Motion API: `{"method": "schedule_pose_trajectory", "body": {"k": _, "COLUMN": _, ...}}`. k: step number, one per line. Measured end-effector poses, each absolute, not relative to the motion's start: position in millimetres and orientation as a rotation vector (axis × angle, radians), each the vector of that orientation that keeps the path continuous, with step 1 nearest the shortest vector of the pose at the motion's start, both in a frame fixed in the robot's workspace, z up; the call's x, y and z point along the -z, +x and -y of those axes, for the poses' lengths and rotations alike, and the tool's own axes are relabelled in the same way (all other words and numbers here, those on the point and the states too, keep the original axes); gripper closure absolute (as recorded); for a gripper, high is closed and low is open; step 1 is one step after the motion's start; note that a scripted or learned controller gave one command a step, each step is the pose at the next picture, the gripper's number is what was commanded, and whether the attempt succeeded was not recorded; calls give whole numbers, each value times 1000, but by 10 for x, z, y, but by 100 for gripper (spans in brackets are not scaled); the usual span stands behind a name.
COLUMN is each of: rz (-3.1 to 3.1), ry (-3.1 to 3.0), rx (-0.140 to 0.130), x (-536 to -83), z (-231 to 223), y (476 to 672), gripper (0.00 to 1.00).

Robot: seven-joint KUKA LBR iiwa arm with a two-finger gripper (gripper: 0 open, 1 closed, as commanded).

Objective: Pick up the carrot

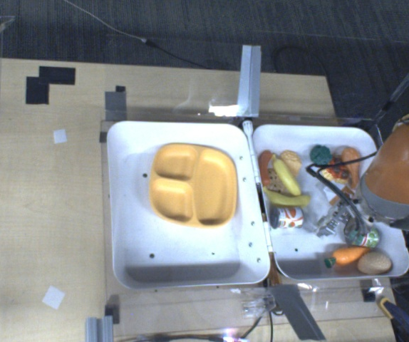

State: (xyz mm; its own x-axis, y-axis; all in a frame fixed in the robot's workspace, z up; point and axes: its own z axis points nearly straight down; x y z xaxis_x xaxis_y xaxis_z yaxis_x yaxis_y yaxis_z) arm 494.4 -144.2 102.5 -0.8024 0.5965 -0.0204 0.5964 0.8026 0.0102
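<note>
The wooden bench (40, 212) carries two shallow white bins side by side. The left bin (130, 255) holds a yellow divided plate (194, 184), lying flat slightly far of the bin's middle. The right bin (297, 258) is crowded with small things. The arm (404, 173), grey with an orange band, reaches in over the right bin's right side. Its gripper (336, 219) hangs low over the middle of that bin, among black cables; how far it is open cannot be told, and nothing can be seen between its tips.

Along the left side of the right bin lie a yellow banana (285, 177) and a yellow-green one (288, 199), with a small red and white can (290, 218) just near of them. A dark green item (321, 152) sits toward the far wall. The carrot (348, 256), orange with a green end pointing left, lies near the near right corner, just beside a tan potato (374, 263) on its right.
</note>
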Motion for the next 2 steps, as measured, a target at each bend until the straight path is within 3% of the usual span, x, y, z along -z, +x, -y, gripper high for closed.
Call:
{"method": "schedule_pose_trajectory", "body": {"k": 1, "rz": -2920, "ry": 1139, "rx": -1, "x": -1084, "z": 1619, "y": 4891, "gripper": 100}}
{"method": "schedule_pose_trajectory", "body": {"k": 2, "rz": -2873, "ry": 1241, "rx": -2, "x": -1708, "z": 1867, "y": 4898, "gripper": 100}}
